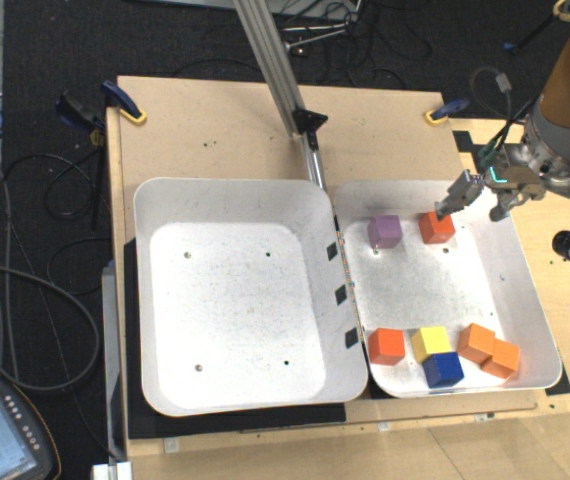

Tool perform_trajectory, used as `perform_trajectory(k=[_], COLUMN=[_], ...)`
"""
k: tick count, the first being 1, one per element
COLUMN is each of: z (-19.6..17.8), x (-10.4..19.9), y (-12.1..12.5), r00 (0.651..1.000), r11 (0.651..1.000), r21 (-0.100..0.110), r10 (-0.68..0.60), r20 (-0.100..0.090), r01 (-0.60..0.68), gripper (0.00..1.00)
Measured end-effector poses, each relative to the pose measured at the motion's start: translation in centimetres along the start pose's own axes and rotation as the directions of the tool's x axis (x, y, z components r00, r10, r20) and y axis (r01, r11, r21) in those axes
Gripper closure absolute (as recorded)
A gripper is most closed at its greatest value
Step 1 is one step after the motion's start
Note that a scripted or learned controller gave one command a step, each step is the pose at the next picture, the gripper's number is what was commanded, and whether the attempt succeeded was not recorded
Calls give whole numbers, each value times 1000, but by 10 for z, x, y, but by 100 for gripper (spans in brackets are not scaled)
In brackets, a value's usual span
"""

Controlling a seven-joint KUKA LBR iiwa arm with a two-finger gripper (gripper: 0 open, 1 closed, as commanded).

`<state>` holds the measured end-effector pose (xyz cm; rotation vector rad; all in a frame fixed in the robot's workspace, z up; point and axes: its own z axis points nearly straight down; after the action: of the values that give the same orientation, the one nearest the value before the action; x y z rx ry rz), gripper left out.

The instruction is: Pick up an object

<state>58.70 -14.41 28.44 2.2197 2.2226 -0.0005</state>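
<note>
Our fingers (485, 196) hang spread apart near the red block (436, 228). Nothing is lifted yet; we must still grasp.

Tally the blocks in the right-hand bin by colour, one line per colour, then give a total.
Orange blocks: 4
Purple block: 1
Yellow block: 1
Blue block: 1
Total: 7
</note>
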Motion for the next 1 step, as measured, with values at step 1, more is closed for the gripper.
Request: perform_trajectory(k=[1], z=[60], x=[0], y=[-8], r00=[1000], r11=[1000], r21=[6], r10=[2], r20=[-1], r01=[-2], gripper=[0])
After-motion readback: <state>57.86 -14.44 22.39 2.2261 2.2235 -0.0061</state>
